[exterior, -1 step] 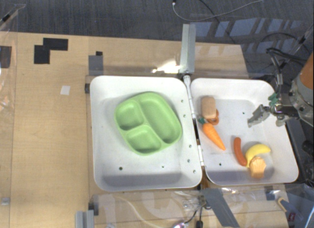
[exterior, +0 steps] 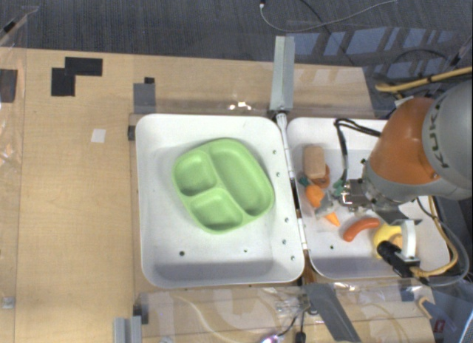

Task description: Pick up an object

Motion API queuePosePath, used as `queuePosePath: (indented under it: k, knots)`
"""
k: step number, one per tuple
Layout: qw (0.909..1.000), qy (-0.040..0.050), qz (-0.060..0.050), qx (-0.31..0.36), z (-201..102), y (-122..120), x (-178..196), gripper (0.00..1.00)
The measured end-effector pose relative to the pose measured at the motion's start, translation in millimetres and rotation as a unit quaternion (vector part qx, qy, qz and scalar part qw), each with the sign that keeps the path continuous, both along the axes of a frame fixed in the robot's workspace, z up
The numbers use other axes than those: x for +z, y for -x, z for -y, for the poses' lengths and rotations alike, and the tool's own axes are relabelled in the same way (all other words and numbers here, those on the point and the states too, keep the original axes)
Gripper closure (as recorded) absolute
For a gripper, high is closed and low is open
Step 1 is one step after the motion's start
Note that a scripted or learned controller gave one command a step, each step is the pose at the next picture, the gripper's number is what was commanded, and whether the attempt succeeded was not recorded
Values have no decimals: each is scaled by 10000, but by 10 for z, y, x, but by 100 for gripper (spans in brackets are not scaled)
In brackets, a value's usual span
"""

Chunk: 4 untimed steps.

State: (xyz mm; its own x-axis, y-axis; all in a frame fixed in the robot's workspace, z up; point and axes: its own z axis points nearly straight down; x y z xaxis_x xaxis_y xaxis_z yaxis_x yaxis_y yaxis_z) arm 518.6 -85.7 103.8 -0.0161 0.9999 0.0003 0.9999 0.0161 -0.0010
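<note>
Nearest the gripper (exterior: 341, 195): a stubby orange piece (exterior: 315, 196), carrot-coloured, smooth and matte, with a dark green bit at its upper end. Lies in the right bin (exterior: 325, 260) close to the left wall, about midway along it, just beside the gripper on the bin-wall side. Cannot tell whether touching.

Just below it, toward the bin's near edge, rests a small orange wedge (exterior: 332, 219), pointed and the same colour. Farther toward the middle of the bin floor lies a red-orange sausage shape (exterior: 360, 228), rounded at both ends, slightly curved and glossy. Above the orange piece, toward the far left corner, stands a tan block (exterior: 315, 161), rounded at the top, dull and bread-like in tone.

Beside it in the left bin (exterior: 159, 260) sits a light green plate (exterior: 222, 184): rounded, plastic-looking, split into 3 compartments, turned at a slant near the middle of the floor. Both bins white, shallow, with rounded corners, side by side on the pale wooden bench (exterior: 74, 223).

Reaches in from the bin's right edge: the arm (exterior: 414, 149), grey with a broad orange band, wrist bent low over the right bin. Cannot tell how far open the gripper is, nor whether it has hold of anything; too small and cluttered to make out.
</note>
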Motion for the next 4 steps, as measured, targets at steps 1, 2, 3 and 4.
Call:
queuePosePath:
  k: [1,2,3,4]
  knots:
    - [10000,1,16,1,0,-18,103,100]
    - [10000,1,16,0,0,-18,102,0]
    - [9997,4,67,-243,120,-610,-143,0]
    - [9997,-3,89,-227,106,-634,-30,100]
